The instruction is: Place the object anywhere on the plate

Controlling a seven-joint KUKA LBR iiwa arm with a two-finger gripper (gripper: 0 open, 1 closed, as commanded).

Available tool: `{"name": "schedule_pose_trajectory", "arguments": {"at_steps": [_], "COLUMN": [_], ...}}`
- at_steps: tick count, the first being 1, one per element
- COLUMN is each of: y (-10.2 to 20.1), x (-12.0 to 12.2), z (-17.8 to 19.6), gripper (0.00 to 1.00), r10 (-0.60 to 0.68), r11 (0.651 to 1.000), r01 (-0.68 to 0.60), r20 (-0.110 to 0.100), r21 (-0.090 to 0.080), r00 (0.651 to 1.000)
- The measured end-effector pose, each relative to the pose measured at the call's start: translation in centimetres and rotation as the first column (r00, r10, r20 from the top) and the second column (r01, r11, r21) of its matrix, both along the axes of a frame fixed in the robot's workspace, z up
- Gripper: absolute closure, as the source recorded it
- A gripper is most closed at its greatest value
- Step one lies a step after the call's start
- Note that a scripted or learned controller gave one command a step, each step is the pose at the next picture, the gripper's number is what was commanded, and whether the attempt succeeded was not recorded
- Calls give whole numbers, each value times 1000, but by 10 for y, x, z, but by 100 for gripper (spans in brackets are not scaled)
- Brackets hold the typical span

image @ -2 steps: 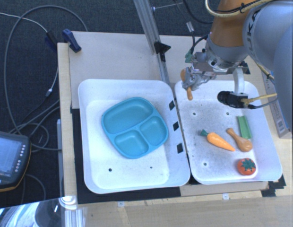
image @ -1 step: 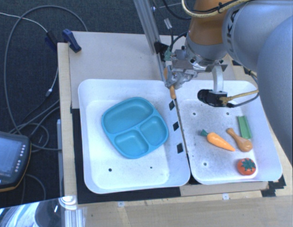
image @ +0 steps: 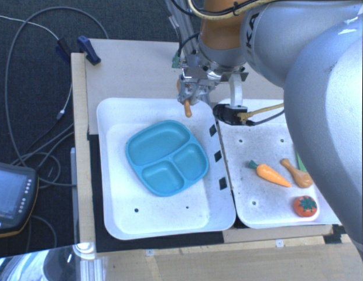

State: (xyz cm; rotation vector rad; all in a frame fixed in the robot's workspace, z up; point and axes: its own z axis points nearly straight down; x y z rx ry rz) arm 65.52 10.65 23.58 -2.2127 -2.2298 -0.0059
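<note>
Orange thing (image: pixel 187 109) is dangling from the claw (image: pixel 188 98), which is pinching it just above the plate's (image: pixel 165 157) far edge. Letting go now, it's probably landing on the rim and rolling off into the bin (image: pixel 164 221).

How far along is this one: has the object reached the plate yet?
Partly done. The gripper hangs above the far rim of the left bin with a small orange object between its fingers, so the pick looks made. The blue plate has nothing on it. Left to do: carry the object over the plate and set it down. The carrot, drumstick and tomato lie in the right bin.
</note>
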Motion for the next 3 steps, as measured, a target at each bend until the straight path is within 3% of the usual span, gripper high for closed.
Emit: {"name": "schedule_pose_trajectory", "arguments": {"at_steps": [1, 2, 3], "y": [62, 43, 44], "x": [-1, 4, 4], "z": [0, -9, -8], "gripper": [100, 100, 0], "r10": [0, -9, -7], "r11": [1000, 1000, 1000], "r01": [0, 9, 7], "r20": [-1, -5, -4], "r21": [0, -4, -4], "r00": [1000, 1000, 1000]}}
